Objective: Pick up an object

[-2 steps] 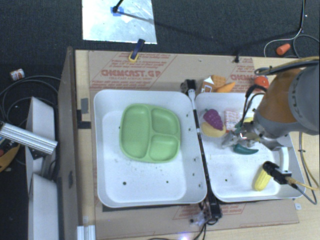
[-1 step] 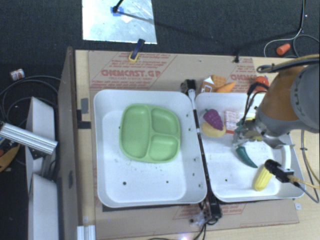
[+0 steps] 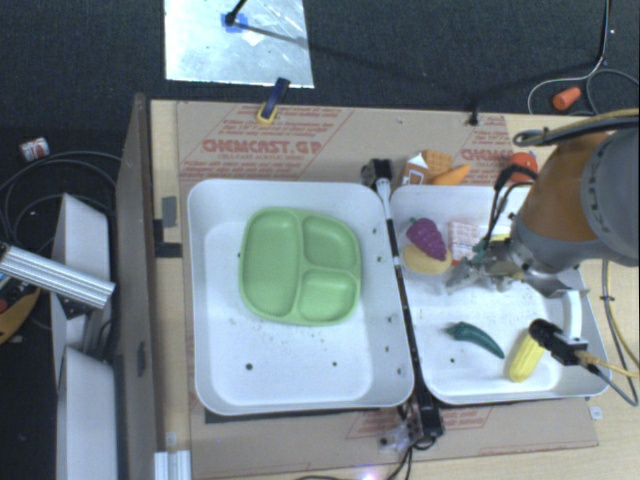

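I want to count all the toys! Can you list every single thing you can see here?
Divided plate: one, green, in the left bin.
Left bin: one, white, left half of the bench.
Right bin: one, white, right half of the bench.
Grapes: one bunch, purple, upper left of the right bin.
Yellow toy: one, yellow, just under the grapes; what it is I cannot tell.
Pepper: one, dark green, lower middle of the right bin.
Corn: one, yellow, lower right of the right bin.
Carrot: one, orange, on the cardboard behind the right bin.
Arm: one, grey and orange, reaching in from the right.
Gripper: one, grey, low over the right bin, right of the grapes.
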Motion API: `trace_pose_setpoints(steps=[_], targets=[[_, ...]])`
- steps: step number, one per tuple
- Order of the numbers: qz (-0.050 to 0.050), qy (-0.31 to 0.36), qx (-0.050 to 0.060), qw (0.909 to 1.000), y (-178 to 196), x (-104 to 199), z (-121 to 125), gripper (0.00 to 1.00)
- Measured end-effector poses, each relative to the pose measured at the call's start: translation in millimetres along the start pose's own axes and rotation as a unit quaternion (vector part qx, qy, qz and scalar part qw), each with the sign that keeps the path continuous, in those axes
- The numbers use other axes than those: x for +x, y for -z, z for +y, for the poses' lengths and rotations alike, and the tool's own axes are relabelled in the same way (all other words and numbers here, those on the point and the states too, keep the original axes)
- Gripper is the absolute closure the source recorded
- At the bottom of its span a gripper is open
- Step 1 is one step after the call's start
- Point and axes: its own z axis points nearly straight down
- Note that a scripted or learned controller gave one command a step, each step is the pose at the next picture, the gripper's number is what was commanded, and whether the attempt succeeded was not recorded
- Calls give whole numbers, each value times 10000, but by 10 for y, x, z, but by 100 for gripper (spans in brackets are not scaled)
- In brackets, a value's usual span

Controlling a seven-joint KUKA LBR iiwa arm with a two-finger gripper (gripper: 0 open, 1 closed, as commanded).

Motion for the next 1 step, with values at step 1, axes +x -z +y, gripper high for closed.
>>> trace_pose_setpoints(steps=[1], targets=[[0,11,-10,10000,-1,492,553,0]])
